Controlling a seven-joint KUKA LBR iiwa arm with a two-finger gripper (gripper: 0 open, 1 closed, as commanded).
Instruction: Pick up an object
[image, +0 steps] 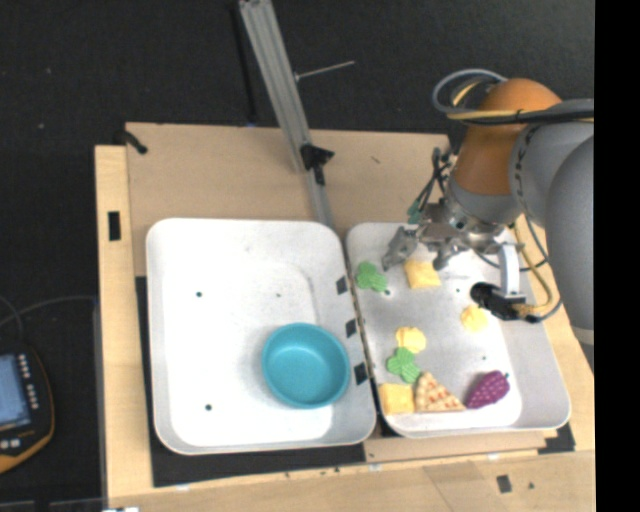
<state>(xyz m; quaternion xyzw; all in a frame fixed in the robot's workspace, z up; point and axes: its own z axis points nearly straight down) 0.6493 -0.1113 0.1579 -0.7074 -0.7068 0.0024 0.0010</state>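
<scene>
On the wooden desk (240, 180), the near edge of the right bin (545, 380) held a waffle-textured pizza slice (436, 394), knobbly purple grapes (487, 388) and a yellow block (397, 399). The left bin (200, 270) carried a smooth teal bowl (305, 364). Farther back, the gripper (420, 250) hovered with fingers spread, empty, above a yellow cheese square (422, 274).

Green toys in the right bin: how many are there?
2. One green toy lies near the right bin's left wall, towards its far end. The other green toy sits mid-bin beside a yellow piece. The arm may hide more.
</scene>
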